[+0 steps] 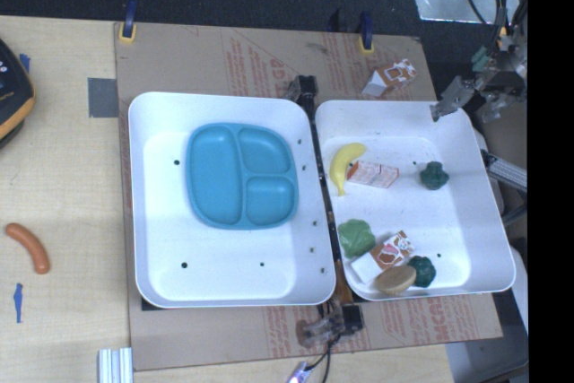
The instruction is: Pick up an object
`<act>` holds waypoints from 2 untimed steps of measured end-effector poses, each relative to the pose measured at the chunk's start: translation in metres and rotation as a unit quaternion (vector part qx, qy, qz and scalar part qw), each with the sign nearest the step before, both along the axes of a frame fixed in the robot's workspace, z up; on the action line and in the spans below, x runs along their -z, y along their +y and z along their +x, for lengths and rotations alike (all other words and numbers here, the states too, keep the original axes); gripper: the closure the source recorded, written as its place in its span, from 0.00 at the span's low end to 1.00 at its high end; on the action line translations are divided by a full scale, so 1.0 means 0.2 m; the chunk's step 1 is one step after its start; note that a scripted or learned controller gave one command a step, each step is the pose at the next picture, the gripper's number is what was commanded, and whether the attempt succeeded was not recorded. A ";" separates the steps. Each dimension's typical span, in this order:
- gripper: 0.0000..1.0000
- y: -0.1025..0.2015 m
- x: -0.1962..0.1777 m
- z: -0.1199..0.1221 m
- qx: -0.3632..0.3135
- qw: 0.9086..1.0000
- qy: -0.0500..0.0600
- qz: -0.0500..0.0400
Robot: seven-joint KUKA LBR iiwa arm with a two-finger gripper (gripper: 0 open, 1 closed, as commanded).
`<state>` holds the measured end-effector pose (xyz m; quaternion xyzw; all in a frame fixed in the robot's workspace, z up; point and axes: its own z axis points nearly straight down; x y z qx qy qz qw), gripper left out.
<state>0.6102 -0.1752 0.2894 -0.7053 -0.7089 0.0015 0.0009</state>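
Observation:
The right bin [484, 211] holds a yellow banana [343, 164], a small white and orange carton [373, 175] beside it, a dark green toy vegetable [434, 177], a light green leafy piece [356, 238], a second carton [392, 250], a tan bread roll [395, 280] and another dark green piece [421, 270]. My gripper [466, 92] sits at the far right, over the bin's back right corner, above and behind the dark green vegetable. Nothing shows in its grasp.
The left bin [152, 193] carries a blue divided plate [241, 175]. A small carton [393, 76] lies on the cardboard behind the right bin. A toy sausage [29, 247] rests on the bench at the far left. Cables hang at the upper right.

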 end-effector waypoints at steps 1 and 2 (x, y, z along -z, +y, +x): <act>0.00 -0.19 0.43 -0.29 0.000 1.000 0.001 0.000; 0.00 -0.18 0.85 0.05 0.000 1.000 0.001 0.000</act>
